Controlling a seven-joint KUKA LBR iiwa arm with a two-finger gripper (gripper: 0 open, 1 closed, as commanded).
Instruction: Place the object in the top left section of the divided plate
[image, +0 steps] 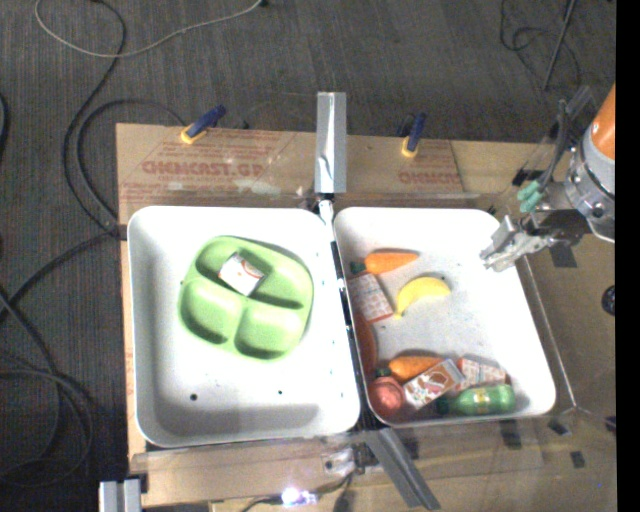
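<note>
A small white carton (241, 273) with a red-brown mark lies in the top section of the green divided plate (247, 299), its long axis tilted diagonally, upper left to lower right. The gripper (508, 248) hovers over the right bin's (530, 330) far edge, fingers apart, holding nothing.

A small white carton (241, 273) is lying in the green divided plate (247, 297)'s top section, inside the left bin (160, 400). The claw (505, 247) is hovering over the right bin (535, 340)'s upper right rim.
</note>
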